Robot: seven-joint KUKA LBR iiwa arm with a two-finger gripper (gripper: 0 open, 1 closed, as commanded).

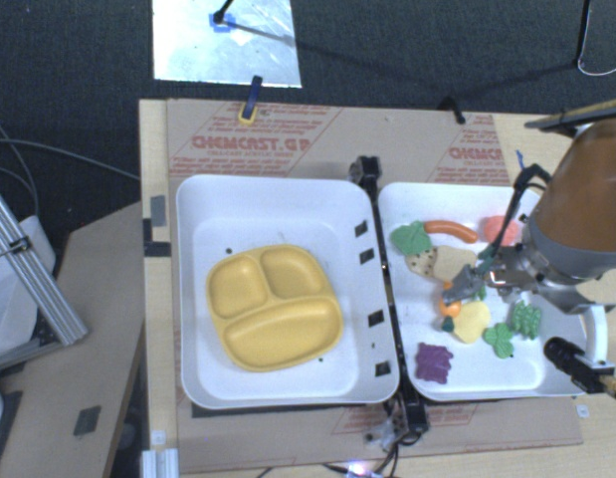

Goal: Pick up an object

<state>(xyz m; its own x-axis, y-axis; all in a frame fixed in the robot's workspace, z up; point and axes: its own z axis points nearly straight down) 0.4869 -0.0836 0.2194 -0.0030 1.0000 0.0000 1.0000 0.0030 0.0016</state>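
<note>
Camera view shows the end effector [465, 289] low in the right bin [457, 378], touching the toy pile; whether it grips cannot be told. Beneath it lies a yellow toy [472, 323], pale and rounded.

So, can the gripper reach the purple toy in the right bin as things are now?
Probably yes. The purple toy lies apart from the other toys, uncovered, at the near side of the right bin; the gripper hangs close above.
</note>
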